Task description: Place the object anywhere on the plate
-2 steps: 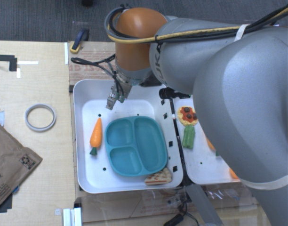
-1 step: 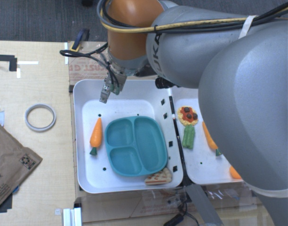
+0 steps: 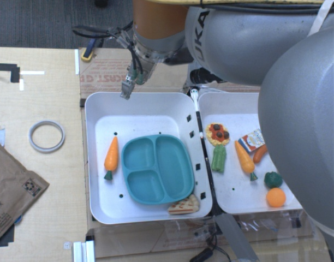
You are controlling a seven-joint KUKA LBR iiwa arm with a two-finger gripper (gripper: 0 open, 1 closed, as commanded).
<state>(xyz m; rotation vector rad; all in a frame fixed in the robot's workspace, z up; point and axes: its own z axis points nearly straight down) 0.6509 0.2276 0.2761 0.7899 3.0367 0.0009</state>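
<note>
A teal plate with three compartments lies in the left white bin. An orange toy carrot rests on the bin floor just left of the plate. A tan waffle-like toy leans at the plate's near right edge. My gripper hangs under the orange-banded wrist, over the far rim of the left bin near its far left corner, well away from the carrot and the plate. I see nothing held in it.
The right bin holds a pizza slice, a green vegetable, a second carrot, a small box, a broccoli and an orange. A tape ring and a brown bag lie left of the bins.
</note>
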